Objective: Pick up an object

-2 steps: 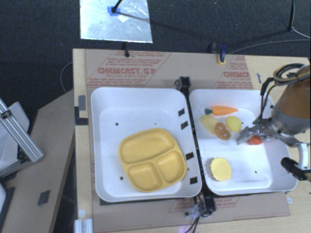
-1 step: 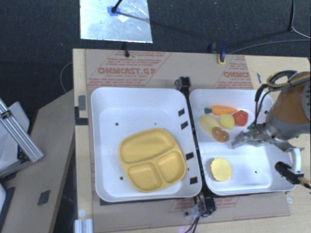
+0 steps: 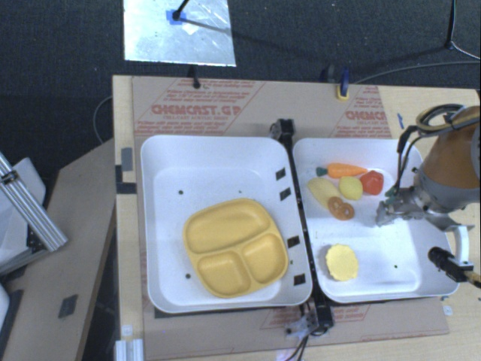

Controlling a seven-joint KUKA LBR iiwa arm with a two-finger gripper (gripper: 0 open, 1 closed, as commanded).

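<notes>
Two white bins side by side on the surface. Left bin (image 3: 161, 201): yellow divided tray (image 3: 235, 245) lying toward the near half, three compartments, tilted relative to the bin walls. Right bin (image 3: 376, 277): cluster of toy food near the far left corner — orange carrot (image 3: 346, 170) farthest back, red piece (image 3: 371, 182) to its right, small yellow-green round piece (image 3: 351, 188) touching the red one, pale yellow banana (image 3: 324, 192) along the cluster's left side, orange-brown round slice (image 3: 341, 209) at the cluster's near edge. Flat yellow disc (image 3: 341, 262) apart from the cluster, near the bin's near left corner. Arm in from the right edge of the surface, orange band above the wrist; tool (image 3: 386, 213) low over the right bin floor, just right of the cluster, apart from the slice and the red piece. Tool fingers too blurred and small: open or closed, cannot tell. Nothing seen between them.
</notes>
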